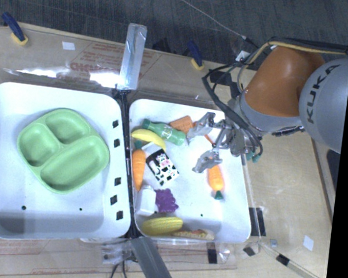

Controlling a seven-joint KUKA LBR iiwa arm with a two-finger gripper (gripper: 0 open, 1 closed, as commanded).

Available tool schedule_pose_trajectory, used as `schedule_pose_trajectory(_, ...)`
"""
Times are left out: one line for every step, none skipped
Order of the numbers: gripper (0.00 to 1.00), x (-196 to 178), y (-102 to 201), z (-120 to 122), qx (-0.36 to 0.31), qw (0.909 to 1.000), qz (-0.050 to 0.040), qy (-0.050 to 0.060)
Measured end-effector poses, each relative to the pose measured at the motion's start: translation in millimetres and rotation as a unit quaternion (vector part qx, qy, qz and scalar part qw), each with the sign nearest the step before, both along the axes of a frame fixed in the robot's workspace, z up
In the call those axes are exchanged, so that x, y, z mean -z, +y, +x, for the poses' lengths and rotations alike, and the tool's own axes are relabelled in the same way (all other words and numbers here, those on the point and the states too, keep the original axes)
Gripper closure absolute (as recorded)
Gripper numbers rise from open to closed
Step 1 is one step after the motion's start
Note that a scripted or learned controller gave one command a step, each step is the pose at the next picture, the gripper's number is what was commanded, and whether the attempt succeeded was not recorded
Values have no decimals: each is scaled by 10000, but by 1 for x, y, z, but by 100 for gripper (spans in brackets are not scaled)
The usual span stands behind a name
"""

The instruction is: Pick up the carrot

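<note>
my gripper (pixel 204 143) fingers apart, nothing btwn | over right bin (pixel 233 218) | carrot (pixel 217 179) just beside, lower right | 2nd carrot (pixel 137 168) at left wall

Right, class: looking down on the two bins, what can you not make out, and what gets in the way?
- Gripper: whether its fingers are open or shut; too small and blurred.
- Orange item at the right bin's back: partly covered by the green bottle and gripper, so unidentifiable.
- Item at the front wall: flat against the rim, unclear.
- Left carrot: its lower end, behind the white piece.
- Arm: cut off at the right.
</note>
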State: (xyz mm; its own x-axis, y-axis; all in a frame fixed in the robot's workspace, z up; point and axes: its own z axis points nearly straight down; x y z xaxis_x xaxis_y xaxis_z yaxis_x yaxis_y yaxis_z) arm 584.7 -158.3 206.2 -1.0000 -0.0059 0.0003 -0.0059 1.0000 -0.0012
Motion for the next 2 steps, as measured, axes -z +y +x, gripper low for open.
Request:
schedule_pose_trajectory(0, 83, -44, -10, -1318, 9913, 15, 14)
schedule_pose_trajectory(0, 114, -49, -18, -1694, 9855, 12, 6)
